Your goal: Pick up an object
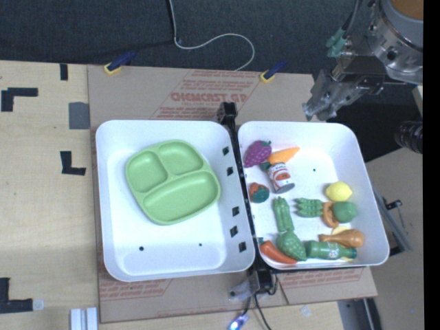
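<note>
Many toy foods (302, 208) crowd the right bin (357, 150), ready for picking; the claw (323, 105) hangs beyond its upper edge, holding nothing. Whether it's spread, I cannot tell.

Two white bins (110, 184) are sitting on a tan tabletop (41, 205) that is showing black angular marks and red lettering. A light green divided plate (172, 181) is lying in the left bin. The right bin (344, 143) is holding a purple bunch of grapes (257, 152), an orange carrot (283, 155), a red and white can (280, 177), a yellow lemon (338, 191), a green corn cob (282, 214) and a green bottle (330, 251). The grey gripper (323, 105) is hanging over dark blue cloth (82, 12).
</note>
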`<state>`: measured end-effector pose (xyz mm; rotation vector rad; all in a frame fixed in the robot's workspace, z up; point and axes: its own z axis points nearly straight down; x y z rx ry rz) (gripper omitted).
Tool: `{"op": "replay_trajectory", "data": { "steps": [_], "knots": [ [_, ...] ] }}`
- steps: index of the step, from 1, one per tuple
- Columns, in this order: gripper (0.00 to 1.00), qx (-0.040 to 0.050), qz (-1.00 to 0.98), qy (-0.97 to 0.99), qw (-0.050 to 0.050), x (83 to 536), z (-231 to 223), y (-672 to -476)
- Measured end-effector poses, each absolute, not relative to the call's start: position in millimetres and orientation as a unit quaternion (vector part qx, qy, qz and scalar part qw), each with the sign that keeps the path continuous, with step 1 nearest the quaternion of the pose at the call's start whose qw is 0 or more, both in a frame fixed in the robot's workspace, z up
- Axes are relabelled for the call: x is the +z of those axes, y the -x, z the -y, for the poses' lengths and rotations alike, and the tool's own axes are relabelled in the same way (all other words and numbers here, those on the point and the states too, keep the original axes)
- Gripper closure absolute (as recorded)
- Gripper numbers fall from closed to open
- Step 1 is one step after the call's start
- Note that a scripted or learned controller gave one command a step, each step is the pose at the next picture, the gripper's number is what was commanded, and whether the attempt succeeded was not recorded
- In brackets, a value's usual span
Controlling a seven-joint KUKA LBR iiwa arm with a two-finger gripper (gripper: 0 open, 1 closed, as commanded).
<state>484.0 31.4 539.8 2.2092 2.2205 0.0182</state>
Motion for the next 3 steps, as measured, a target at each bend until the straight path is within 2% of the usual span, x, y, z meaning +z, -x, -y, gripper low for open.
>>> {"op": "replay_trajectory", "data": {
  "steps": [1,2,3],
  "knots": [
    [1.00,-0.0044,-0.706,-0.708,-0.003,443,21,-482.9],
    [1.00,0.0037,-0.710,-0.704,0.003,529,-48,-508.6],
    [1.00,-0.0052,-0.706,-0.708,-0.004,422,-12,-482.0]
  ]
}}
